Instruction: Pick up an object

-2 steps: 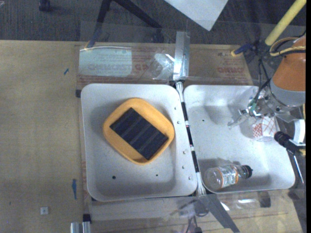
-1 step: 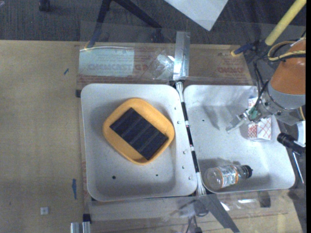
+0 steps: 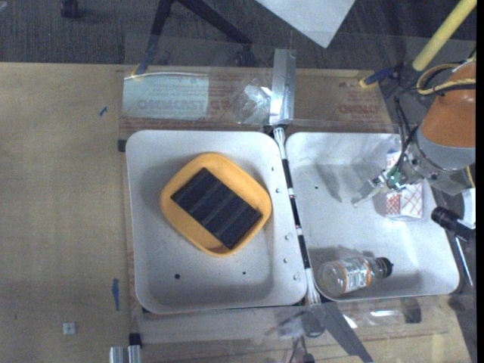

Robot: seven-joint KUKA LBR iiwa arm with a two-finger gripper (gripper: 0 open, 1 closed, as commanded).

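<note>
1. The counter (image 3: pixel 60 203) is brown and carries two shallow white bins side by side: the left bin (image 3: pixel 151 278) and the right bin (image 3: pixel 431 267).
2. In the left bin lies a yellow-orange object (image 3: pixel 181 225) with rounded corners and a dark ribbed panel on top, turned at a slant.
3. In the right bin, a clear plastic bottle (image 3: pixel 352 272) with a dark cap lies on its side near the front wall.
4. A small white and red packet (image 3: pixel 402 201) lies near the right side of the right bin.
5. The arm comes in from the right, and its pincer (image 3: pixel 382 184) is low over the right bin, just beside the packet. Whether it is spread or pressed together, I cannot tell.
</note>
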